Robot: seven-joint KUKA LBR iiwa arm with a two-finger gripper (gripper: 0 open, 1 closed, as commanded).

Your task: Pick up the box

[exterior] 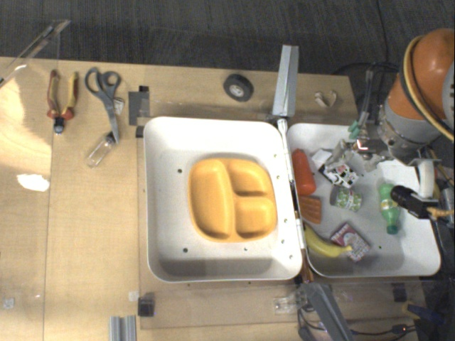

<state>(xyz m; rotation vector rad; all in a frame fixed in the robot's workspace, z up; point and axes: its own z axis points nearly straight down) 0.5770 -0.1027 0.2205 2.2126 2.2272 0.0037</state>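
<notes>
A small maroon box (350, 241) lies flat near the front of the right bin (419, 261), beside a banana (323, 246). A second small box with a black and white pattern (339, 173) sits tilted at the bin's middle. My gripper (353, 150) hangs over the back part of the right bin, just behind and right of the patterned box and very close to it. I cannot see whether it touches that box. The maroon box lies well in front of the gripper, apart from it.
The right bin also holds a red carrot-like piece (303, 172), an orange block (311, 209), a green and white packet (348, 200) and a green bottle (389, 210). A yellow divided tray (232, 197) lies in the left bin (167, 190). Scissors (106, 94), pliers (60, 98) and a tape roll (238, 87) rest on the bench.
</notes>
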